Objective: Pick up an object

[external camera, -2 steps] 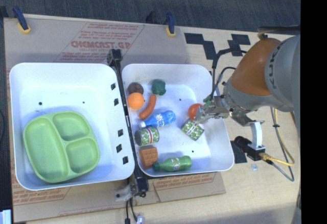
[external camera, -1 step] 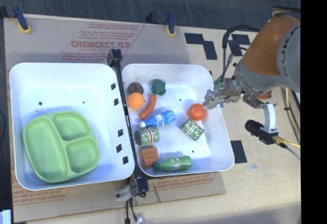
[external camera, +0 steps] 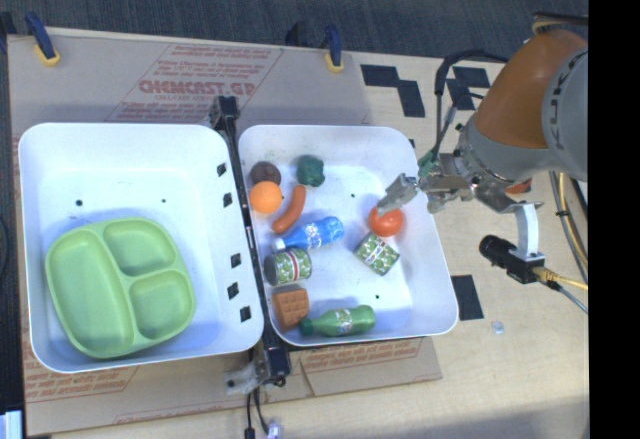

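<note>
Green bottle (external camera: 338, 321) lying flat, long axis left-right

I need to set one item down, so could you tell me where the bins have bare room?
Left bin: bare floor behind the green tray. Right bin: a bare strip behind the green toy; crowded from the orange ball to the green bottle.

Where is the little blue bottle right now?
The small blue plastic bottle lies in the middle of the right white bin, between the orange sausage-shaped toy and the green-labelled can.
</note>
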`<state>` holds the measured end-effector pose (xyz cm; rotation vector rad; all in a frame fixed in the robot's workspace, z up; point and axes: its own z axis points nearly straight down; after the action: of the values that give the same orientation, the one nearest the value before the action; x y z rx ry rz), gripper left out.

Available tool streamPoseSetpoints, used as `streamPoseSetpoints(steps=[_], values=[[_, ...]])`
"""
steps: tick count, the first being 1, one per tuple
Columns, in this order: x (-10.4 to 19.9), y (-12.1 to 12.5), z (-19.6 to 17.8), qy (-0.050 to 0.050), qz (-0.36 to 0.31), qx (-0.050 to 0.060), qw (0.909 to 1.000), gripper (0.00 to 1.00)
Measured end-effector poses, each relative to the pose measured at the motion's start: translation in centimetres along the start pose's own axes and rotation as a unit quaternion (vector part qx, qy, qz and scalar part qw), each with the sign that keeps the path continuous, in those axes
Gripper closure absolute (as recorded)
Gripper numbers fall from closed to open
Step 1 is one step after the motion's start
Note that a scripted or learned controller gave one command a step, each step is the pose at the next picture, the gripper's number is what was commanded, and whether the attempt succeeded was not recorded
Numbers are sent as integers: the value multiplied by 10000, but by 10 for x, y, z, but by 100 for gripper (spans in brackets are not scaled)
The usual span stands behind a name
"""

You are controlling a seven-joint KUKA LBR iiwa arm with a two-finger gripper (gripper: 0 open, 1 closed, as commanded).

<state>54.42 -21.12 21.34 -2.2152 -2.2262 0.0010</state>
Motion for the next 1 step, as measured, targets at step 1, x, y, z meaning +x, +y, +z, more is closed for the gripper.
streamPoseSetpoints(steps=[1], values=[[1, 62, 121, -3, -12, -1, 10000, 0]])
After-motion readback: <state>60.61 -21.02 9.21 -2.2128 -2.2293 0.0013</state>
